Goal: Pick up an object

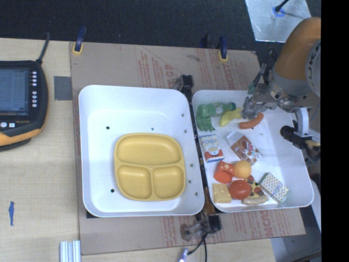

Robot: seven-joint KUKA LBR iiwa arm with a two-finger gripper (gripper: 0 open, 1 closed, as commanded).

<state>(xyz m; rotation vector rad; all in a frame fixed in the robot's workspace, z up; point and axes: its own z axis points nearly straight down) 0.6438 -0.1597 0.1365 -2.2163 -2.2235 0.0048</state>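
Overhead view of the bench, which carries two shallow white bins side by side on a cardboard sheet. The left bin holds a yellow three-compartment tray, lying flat near its middle. The right bin holds a scatter of toy foods. My end effector reaches in from the right and sits low over the far part of the right bin, directly above a red-orange sausage. The sausage lies at its tips and may be touching them; the view is too coarse for me to tell whether my end effector is released or clenched, and I cannot see the sausage between its tips. Just left of the sausage lies a yellow banana, and left of that a green leafy vegetable against the bin's far-left corner. Toward the middle lie a small carton and a red-and-white packet. At the near end cluster a red pepper-like piece, an orange, a tomato, a cheese wedge and a patterned box. A teach pendant rests on the bench at far left.
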